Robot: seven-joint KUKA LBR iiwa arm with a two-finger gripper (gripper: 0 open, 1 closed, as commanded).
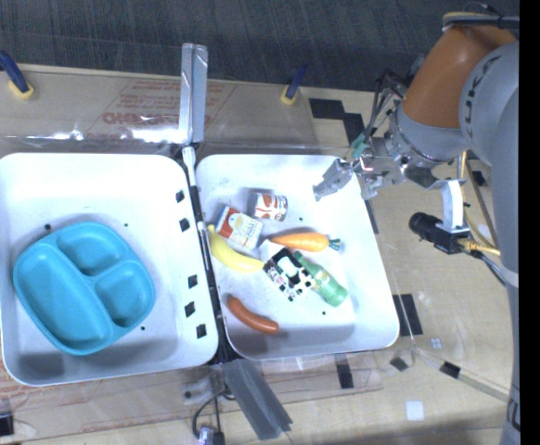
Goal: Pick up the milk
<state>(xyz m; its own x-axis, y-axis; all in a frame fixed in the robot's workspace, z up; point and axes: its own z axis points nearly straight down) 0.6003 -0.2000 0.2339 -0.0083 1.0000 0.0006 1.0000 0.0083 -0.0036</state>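
lying well left of and below the fingers (344, 176), grip unclear: milk (287, 273)

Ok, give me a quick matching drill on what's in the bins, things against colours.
Things:
1. divided tray
2. carrot
3. banana
4. bottle

Colours:
A. yellow
B. green
C. blue
D. orange

Pairs: 1-C, 2-D, 3-A, 4-B
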